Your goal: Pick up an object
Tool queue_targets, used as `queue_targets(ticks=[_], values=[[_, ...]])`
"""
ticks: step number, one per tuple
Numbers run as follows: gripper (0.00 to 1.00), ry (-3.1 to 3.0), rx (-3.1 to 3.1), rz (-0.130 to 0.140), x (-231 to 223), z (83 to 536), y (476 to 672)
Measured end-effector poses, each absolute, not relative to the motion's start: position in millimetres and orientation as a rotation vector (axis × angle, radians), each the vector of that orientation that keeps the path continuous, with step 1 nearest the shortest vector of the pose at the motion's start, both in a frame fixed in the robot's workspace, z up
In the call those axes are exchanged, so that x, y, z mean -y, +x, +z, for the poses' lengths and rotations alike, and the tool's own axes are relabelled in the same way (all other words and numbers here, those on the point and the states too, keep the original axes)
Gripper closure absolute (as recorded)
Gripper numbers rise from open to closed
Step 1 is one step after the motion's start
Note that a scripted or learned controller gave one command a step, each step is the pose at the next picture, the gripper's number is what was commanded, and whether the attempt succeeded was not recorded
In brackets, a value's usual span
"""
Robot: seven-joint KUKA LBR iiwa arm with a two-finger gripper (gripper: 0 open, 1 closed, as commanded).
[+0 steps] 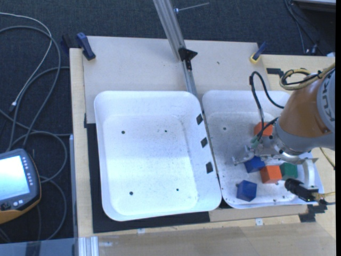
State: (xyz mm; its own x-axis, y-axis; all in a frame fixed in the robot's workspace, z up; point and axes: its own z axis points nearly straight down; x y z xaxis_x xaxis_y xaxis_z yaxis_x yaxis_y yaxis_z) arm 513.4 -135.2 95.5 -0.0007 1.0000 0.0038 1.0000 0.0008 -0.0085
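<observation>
The tabletop (133, 63) is carrying two shallow white bins side by side, and the left bin (149, 153) is sitting apart from the action. All the work is happening in the right bin (229, 121), where the grey arm (306, 116) with its orange band is reaching in from the right and hanging low over a tight cluster of small blocks.

The tool (256, 154) is sitting down among those blocks, right at a blue block (254, 164). The wrist is covering most of it, so I cannot tell how wide it is standing or whether anything is caught in it.

The main risk, as I judge it, is coming from the crowding. The blue block is touching an orange block (272, 174), with a green block (289, 169) just beside that, so a closing tool is likely to be nudging neighbours or pinching two at once and then dropping both. Another orange piece (263, 128) is peeking out from under the arm, where it could be getting pushed toward the bin wall. A second blue block (246, 190) is lying near the front rim, apart from the rest and looking like the easier target. The black cable (257, 97) looping off the arm is also hanging close to the bin and could be dragging across it.

No brand, label or writing is readable anywhere.
</observation>
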Motion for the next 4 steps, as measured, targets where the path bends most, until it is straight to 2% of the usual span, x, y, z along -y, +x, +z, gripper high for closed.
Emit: queue_targets(ticks=[1, 2, 3, 4], values=[[0.00, -2.223, 2.225, -0.004, 136, 132, 516.4], [0.00, -2.218, 2.217, 0.002, 115, 98, 492.8], [0.00, -2.220, 2.218, 0.000, 132, 100, 481.2], [1.00, -2.220, 2.222, -0.004, 131, 110, 482.6]])
